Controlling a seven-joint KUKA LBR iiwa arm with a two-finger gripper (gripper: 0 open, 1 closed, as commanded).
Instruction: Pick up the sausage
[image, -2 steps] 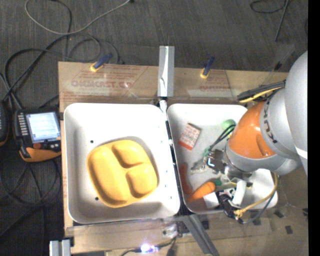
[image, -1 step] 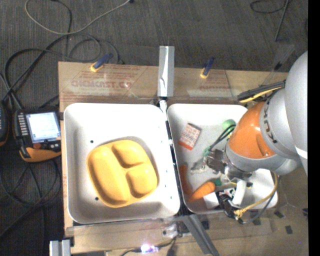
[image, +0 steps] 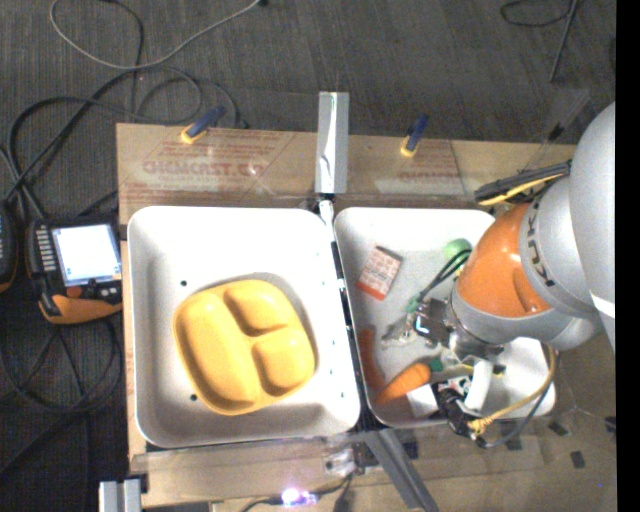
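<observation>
Left bin: the shallow white left bin bears a yellow three-compartment plastic plate, which has no part in the task.
Sausage: the dark red-brown sausage lies along the left wall of the right bin, just beside an orange carrot.
Gripper: the gripper hangs right of the sausage. Its opening cannot be told, and no hold is visible.
Risk: the wall probably crowds the grasp.

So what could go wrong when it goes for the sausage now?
The sausage lies close along the side wall of the right-hand bin, so a grab there could knock the wall or slip off it. The carrot sits just beside the sausage, so the wrong thing might get picked or nudged. The arm also covers part of that bin from the camera.
</observation>
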